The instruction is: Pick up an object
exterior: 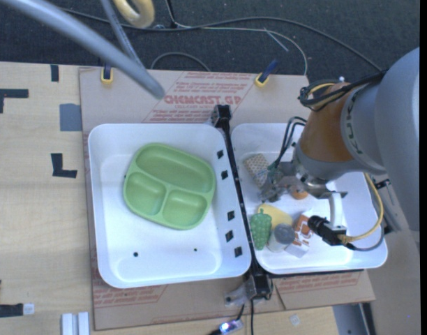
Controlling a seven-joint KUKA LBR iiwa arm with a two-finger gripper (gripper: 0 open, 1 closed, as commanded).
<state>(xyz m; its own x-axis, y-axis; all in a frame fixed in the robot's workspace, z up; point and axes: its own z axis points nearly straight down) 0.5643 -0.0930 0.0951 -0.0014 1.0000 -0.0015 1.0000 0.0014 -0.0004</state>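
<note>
**Down among the clutter, nothing lifted yet**

Nearest the camera, a green knobbly object [261, 230], a grey piece [283, 234] and a yellow one [274, 213] lie in my right bin [367, 257]. My gripper [275, 181] hangs just above them; whether it has closed on anything I cannot tell. Farther left, the green tray [170, 185] sits in its own bin.

Pincer [278, 181] tips, blurred among right bin's [367, 257] clutter.

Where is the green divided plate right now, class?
The green divided plate lies in the left white bin, toward its upper middle. It sits left of the divider between the bins, apart from the small items in the right bin.
</note>
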